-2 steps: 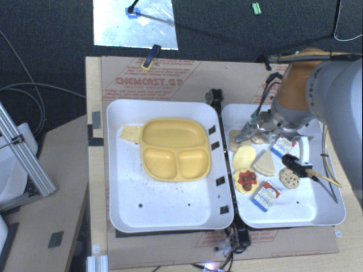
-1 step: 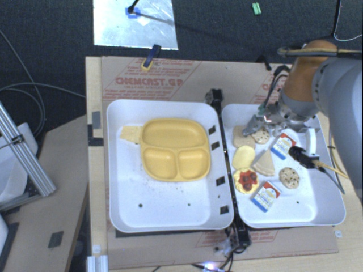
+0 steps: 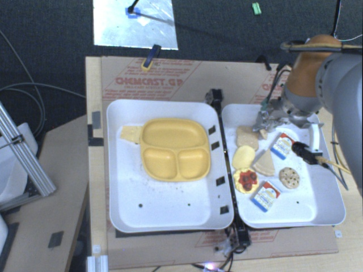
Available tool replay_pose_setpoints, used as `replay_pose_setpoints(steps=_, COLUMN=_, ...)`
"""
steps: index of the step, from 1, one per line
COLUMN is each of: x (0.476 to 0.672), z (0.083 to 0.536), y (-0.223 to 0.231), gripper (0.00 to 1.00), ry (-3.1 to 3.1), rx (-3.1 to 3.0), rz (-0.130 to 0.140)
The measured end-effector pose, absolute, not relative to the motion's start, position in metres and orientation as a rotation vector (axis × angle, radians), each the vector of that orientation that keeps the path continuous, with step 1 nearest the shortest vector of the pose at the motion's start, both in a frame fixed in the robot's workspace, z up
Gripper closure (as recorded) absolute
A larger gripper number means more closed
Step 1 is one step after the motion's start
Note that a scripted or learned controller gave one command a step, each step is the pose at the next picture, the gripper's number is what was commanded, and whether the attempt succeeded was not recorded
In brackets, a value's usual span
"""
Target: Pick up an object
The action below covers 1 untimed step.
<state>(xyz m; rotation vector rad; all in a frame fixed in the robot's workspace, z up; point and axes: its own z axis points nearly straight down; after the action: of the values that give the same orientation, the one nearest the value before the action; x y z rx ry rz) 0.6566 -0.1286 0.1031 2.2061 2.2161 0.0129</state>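
The arm (image 3: 326, 75) reaches over the right bin (image 3: 326, 211), its gripper (image 3: 265, 122) low near that bin's far left corner — just above a tan wedge (image 3: 247, 137). Near it lie a yellow piece (image 3: 244, 157), a cookie (image 3: 290, 178), two small blue-and-white packets (image 3: 282, 146) (image 3: 265, 196) and a red-topped yellow disc (image 3: 247, 180). The left bin (image 3: 122, 208) carries a yellow divided tray (image 3: 174, 149).

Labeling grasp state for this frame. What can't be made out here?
- Gripper, camera view: blurred and partly covered by the wrist above it, so what it is doing over the tan piece cannot be judged.
- Pale yellow piece: partly under the yellow tray in the left bin.
- Two small cartons in the right bin: print too small to read.
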Motion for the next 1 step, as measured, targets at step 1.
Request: replay_pose_setpoints(steps=1, x=0.6377, z=0.2226, y=-0.0276, gripper=1.00, ry=2.233, rx=2.200, rz=0.019)
